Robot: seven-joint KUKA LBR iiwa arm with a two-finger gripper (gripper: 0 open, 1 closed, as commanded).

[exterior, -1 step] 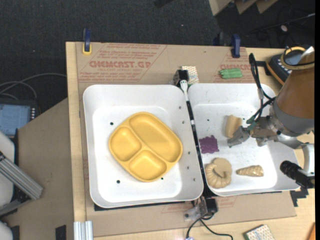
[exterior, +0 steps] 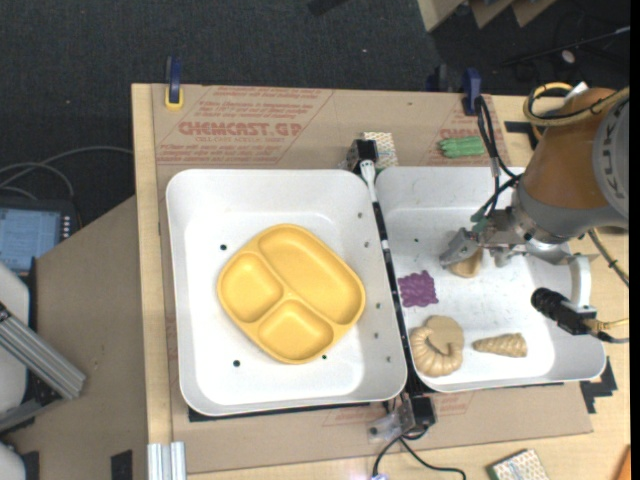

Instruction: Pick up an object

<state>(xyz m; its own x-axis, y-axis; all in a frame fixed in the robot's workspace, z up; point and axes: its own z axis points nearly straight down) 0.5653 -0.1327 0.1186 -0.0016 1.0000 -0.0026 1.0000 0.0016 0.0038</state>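
A tan croissant [exterior: 438,345] and a cone [exterior: 500,345] lie nearest, below the gripper [exterior: 466,253] (its fingers pinch a small tan object [exterior: 464,264]); a purple piece [exterior: 417,289] sits to its lower left, a yellow tray [exterior: 290,293] farther left.

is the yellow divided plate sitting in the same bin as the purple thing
No, the yellow divided plate lies in the left bin, while the purple thing lies in the right bin.
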